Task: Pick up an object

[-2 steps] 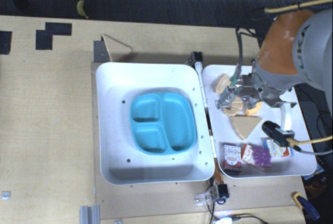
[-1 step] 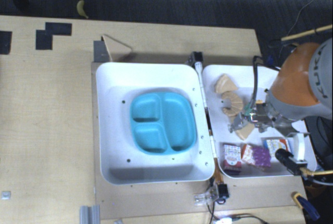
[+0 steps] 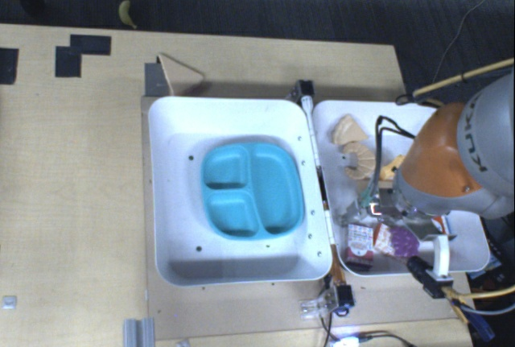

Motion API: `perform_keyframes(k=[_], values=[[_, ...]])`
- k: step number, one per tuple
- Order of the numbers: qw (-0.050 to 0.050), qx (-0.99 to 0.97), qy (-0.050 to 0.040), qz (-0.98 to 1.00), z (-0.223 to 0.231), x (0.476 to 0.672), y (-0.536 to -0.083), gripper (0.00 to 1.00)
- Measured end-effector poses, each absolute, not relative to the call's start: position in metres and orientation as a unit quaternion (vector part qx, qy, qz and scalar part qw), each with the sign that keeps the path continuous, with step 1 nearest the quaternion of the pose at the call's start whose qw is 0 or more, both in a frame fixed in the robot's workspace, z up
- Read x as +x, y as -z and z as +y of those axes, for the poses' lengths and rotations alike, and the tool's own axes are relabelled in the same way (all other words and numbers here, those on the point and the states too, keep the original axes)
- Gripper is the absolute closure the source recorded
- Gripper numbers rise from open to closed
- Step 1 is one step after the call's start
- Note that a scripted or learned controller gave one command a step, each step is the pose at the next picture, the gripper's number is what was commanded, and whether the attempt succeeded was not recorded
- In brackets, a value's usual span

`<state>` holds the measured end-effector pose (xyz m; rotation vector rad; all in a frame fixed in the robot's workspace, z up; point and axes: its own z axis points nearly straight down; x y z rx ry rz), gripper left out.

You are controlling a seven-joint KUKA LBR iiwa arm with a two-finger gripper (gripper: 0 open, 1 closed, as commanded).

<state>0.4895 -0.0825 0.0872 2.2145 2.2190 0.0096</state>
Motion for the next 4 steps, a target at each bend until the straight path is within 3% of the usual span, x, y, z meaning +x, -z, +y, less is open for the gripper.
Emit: perform_keyframes(k=[1, 2, 3, 4], values=[[0.006, 0.706, -0.0052, 0.708, -0.083, 0.492, -0.099, 1.00], [0.002, 0.705, -0.0029, 0.710, -0.015, 0.590, -0.186, 1.00], [0.001, 0.705, -0.0009, 0.709, -0.017, 0.589, -0.185, 0.00], [0.001, 0.706, -0.0005, 0.708, -0.072, 0.534, -0.187, 0.00]])
